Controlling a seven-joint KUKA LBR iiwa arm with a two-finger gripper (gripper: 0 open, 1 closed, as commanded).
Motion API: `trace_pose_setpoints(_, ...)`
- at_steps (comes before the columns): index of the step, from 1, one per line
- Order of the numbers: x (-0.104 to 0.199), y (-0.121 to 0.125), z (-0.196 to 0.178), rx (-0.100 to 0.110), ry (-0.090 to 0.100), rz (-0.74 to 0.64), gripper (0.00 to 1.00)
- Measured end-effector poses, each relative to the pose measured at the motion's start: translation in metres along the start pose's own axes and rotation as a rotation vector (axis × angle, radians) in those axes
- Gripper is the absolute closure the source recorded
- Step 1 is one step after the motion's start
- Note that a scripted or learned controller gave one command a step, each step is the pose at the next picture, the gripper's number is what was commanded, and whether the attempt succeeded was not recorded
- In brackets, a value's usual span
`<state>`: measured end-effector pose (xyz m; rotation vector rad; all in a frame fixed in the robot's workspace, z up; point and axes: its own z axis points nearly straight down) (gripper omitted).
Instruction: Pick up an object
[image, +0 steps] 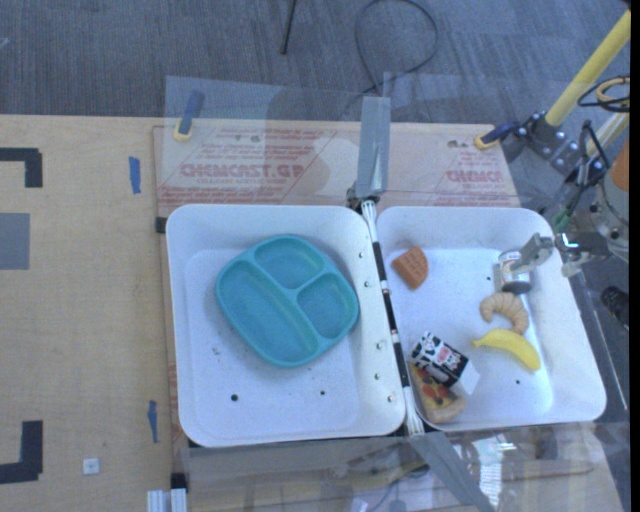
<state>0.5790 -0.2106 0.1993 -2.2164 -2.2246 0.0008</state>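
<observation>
Hand (515, 281), grip unclear, hovers just above curved, ridged croissant (506, 311) beside smooth yellow banana (508, 347).

A wooden bench (80, 330) holds two shallow white bins side by side. The left bin (200, 405) contains a teal divided plate (287, 298) with three compartments, lying flat near the bin's middle. The right bin (575, 395) sits just beside it, their inner rims touching. Beyond the bins, at the far side, a clear plastic sheet with red lettering (250, 165) lies on the bench, and a grey strip (374, 145) runs toward the seam between the bins. Small pieces of blue tape (134, 174) mark the bench on the left. Grey carpet (120, 50) lies beyond the bench, crossed by a black cable (395, 30).
</observation>
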Motion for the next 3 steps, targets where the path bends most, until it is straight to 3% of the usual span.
trace_pose_setpoints(1,0.001,0.064,0.111,-0.008,0.001,-0.036,0.00)
trace_pose_setpoints(2,0.000,0.064,0.100,-0.008,-0.004,-0.038,1.00)
trace_pose_setpoints(3,0.057,0.080,-0.012,-0.003,-0.002,-0.026,1.00)
